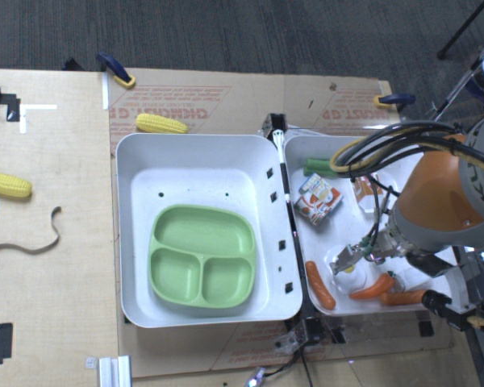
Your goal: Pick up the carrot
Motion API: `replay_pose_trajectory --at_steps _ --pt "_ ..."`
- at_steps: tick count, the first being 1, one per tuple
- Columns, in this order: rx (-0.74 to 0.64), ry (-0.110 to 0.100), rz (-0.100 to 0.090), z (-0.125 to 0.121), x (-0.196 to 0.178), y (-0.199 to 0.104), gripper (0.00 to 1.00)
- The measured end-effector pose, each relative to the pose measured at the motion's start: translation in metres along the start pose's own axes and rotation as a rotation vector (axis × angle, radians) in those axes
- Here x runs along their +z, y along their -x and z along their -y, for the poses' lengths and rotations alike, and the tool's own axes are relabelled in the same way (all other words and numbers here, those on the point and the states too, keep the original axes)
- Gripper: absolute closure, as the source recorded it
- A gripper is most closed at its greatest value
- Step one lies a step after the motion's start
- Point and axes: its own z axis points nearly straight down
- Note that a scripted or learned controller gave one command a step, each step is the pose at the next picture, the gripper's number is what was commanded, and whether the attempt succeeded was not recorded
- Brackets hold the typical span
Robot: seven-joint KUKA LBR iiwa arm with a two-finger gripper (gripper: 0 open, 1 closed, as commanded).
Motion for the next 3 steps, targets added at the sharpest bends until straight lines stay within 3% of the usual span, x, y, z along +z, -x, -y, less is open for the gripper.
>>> replay_pose_trajectory --at_steps 2,3 --pt "0.940 -0.002 0.000 -0.013 0.011 -0.012 0.00" --pt "1.117 -0.001 0.002 -0.084 0.011 0.010 0.00"
